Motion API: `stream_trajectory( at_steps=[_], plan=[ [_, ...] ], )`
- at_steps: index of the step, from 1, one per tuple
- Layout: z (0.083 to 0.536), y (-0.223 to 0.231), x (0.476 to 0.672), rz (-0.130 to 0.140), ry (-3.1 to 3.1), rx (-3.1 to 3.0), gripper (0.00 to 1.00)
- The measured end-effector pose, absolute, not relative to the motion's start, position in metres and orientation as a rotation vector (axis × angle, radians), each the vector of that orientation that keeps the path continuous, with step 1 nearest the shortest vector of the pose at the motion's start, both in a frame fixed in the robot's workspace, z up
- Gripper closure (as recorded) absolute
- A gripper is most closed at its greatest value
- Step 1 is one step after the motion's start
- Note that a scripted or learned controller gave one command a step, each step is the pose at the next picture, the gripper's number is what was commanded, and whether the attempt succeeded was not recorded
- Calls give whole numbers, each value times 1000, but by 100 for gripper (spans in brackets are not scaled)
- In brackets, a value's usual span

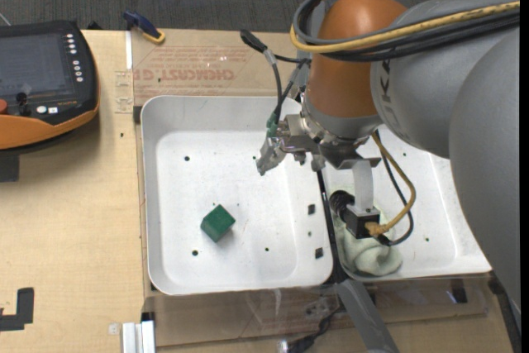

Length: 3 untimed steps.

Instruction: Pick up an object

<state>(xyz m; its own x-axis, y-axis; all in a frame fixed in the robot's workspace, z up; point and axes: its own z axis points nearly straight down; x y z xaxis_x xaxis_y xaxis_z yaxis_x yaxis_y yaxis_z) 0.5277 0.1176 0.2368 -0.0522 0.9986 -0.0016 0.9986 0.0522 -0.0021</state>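
The pale wooden surface (66,219) carries everything and spreads out to the left of and below the claw in the camera view. The grey arm (463,78) with its orange band comes in from the right and ends at the claw (271,146). The claw hangs over the back right part of the left bin (150,202), close to the line where the two bins meet. It is seen at a slant under the wrist, so whether it is open or closed cannot be told, and no object can be made out in its grip.

The right bin (430,202) lies to the right of the claw, much of it covered by the arm. A sheet of brown cardboard (198,70) with red print lies flat behind the claw, beyond the left bin's far rim. Far to the claw's left, at the edge of the view, rests a black and orange control tablet (41,83).

A pale, soft-looking lump (374,259) sits below and to the right of the claw, in the front left corner of the right bin, partly hidden. The green block (217,223) lies on the floor of the left bin, below and to the left of the claw and well apart from it.
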Motion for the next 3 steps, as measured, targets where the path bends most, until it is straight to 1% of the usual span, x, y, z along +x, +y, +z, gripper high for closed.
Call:
stream_trajectory(
  at_steps=[1, 2, 3],
  plan=[
    [177, 165, 477, 6, -2612, -1743, 0],
    [91, 132, 477, 5, -2816, -1388, 0],
    [92, 145, 504, 0, -3037, -809, 0]
  ],
)
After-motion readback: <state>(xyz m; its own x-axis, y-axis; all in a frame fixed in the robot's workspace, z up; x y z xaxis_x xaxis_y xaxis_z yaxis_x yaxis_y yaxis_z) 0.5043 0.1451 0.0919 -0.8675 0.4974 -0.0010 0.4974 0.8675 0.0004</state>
